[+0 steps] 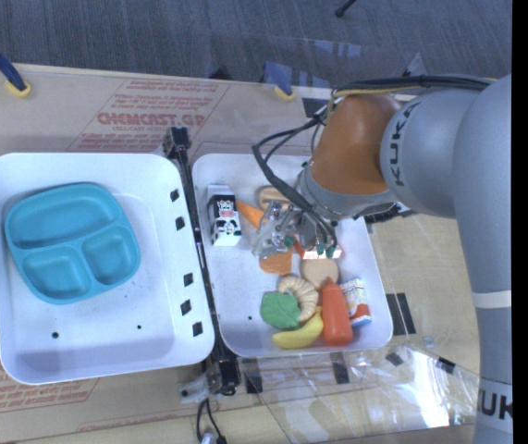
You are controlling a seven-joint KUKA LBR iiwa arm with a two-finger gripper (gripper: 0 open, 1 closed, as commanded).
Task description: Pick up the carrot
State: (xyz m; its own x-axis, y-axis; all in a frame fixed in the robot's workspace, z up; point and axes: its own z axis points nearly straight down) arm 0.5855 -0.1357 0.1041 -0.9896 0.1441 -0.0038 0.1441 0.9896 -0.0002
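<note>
The grey KUKA arm (467, 165) is reaching in from three o'clock, its orange-banded wrist (356, 146) bending down and pointing the gripper (287, 231) toward eight o'clock.

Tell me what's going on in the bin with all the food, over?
Claw low in the right bin, over the toy food. Carrot beside it, not lifted. Milk carton close on the carrot's far side, other toys crowding below.

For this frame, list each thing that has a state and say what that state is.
gripper: down in the right bin, over the carrot; grasp unclear
carrot: lying in the right bin, partly hidden by the gripper
blue divided tray: flat in the left bin
milk carton: lying on its side
banana: lying by the red bottle
</note>
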